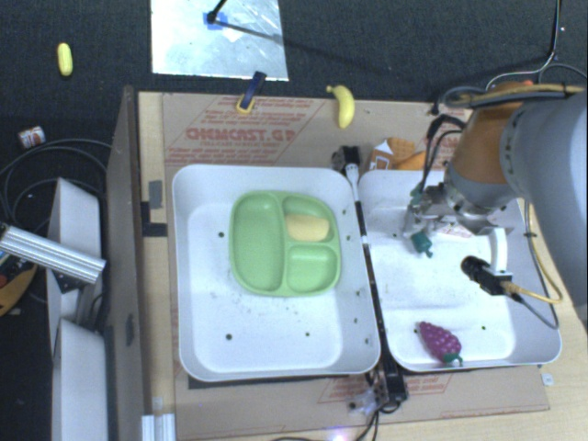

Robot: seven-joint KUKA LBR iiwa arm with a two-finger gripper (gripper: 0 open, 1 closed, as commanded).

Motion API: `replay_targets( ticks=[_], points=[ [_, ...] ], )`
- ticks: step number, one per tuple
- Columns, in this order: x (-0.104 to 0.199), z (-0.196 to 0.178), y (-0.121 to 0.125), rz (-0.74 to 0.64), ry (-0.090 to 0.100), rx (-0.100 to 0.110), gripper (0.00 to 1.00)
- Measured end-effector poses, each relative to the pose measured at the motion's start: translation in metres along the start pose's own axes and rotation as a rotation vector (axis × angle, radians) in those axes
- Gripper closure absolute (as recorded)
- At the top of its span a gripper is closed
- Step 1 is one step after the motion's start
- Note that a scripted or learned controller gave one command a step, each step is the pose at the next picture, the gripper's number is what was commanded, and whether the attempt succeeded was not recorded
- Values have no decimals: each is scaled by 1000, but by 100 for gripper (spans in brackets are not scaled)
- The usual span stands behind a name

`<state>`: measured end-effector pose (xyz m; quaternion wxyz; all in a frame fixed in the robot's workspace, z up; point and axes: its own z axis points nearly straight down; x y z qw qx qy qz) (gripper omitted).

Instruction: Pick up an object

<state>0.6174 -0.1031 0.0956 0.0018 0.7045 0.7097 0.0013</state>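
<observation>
The cardboard-covered tabletop (276,122) carries two white bins side by side, left (211,338) and right (524,338); a yellow banana (344,106) lies at its far edge.

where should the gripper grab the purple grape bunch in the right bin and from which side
Probably across the middle of the purple grape bunch, coming straight down from above. It lies flat and alone on the right bin floor, long axis slanting toward its green stem, so closing across the narrow width looks easiest.

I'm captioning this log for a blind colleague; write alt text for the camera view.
A grey robot arm lowers its gripper over the right bin, which has a purple grape bunch near its front edge. The left bin holds a green divided plate with a yellow item in one compartment.
</observation>
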Motion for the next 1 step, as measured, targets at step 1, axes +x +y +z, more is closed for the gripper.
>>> replay_targets(
  ticks=[1],
  points=[
    [44, -109, -18, -1, 2, -5, 100]
  ],
)
